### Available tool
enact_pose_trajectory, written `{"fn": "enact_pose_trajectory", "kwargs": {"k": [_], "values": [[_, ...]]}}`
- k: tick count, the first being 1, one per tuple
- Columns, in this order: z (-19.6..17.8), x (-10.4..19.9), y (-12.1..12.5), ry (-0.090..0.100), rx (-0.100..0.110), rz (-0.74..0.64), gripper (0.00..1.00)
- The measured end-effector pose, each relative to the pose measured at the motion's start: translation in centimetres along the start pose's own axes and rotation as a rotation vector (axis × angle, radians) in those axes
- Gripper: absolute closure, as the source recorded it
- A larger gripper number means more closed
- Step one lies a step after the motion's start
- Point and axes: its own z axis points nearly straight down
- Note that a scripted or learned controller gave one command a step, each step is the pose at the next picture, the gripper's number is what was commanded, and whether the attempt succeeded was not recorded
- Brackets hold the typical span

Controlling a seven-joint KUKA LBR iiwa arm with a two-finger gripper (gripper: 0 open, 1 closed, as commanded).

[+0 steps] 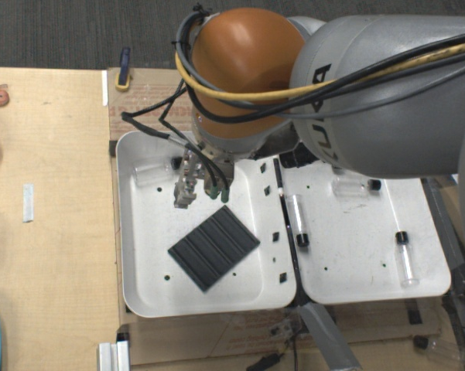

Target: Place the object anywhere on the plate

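The plate (214,247) is a dark grey ribbed rectangle lying at an angle in the left bin (139,284), towards its front. My gripper (200,194) hangs over the back of that bin, just behind the plate's far corner and above the bin floor. Something small and green (215,192) shows at its tip; I cannot tell whether it is a held thing or part of the gripper. A clear tube with a black cap (299,221) lies along the left edge of the right bin (371,284). The arm's orange band and grey body hide the back of both bins.
A clear piece (149,173) lies in the left bin's back left corner. The right bin also holds a capped tube (405,257) at the right and another (354,185) at the back. A wooden bench top (46,207) spreads to the left.
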Motion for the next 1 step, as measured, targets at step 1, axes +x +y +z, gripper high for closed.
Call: {"fn": "enact_pose_trajectory", "kwargs": {"k": [1], "values": [[0.78,2.37,-0.39,0.000,0.000,-0.045,1.00]]}}
